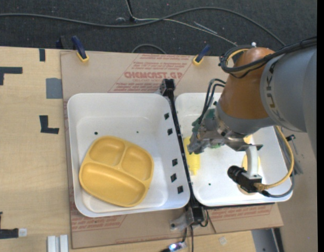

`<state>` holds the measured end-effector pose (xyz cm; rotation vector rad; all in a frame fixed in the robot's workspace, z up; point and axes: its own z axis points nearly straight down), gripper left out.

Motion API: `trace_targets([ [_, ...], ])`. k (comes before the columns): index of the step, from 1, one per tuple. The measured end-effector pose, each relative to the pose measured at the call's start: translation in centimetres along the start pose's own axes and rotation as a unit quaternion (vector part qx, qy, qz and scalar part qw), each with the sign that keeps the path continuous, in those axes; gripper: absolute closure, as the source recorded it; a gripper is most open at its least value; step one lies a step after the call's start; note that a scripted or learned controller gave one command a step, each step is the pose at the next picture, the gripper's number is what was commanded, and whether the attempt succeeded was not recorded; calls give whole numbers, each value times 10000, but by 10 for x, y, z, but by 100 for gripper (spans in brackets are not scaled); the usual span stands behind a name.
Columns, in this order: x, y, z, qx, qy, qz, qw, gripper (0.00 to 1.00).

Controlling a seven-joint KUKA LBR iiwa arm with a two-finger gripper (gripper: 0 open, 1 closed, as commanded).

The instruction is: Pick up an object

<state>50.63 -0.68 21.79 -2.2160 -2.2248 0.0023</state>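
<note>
Arm comes in from frame right, wrist bent down over the right bin (225, 196). End effector (199, 142) sits low at that bin's left side, close to the divider between the two bins. Can't tell how far open it is or whether it has anything: the wrist body and cabling block the view from above.

Candidate object: a yellow item (194, 163) lying on the bin floor just below the end effector in frame, hard against the left wall. Looks like the target, judging by how the tool is parked right beside it. Whether they touch, can't say. A second yellowish piece (252, 164) lies further right in the same bin, partly under the arm's black fitting; too hidden to identify.

Left bin (77, 109) holds a yellow divided plate (116, 170), lower left of that bin, well apart from the arm. Not in play.

Both bins sit on a cardboard sheet (146, 72) clamped at the top edge, presumably so they don't slide under contact.

Risk: object against the wall leaves little room for a finger on that side.
</note>
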Motion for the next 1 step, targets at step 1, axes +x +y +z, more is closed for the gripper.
trace_targets([
  [1,54,3,9,6,-2,1,10000,100],
])
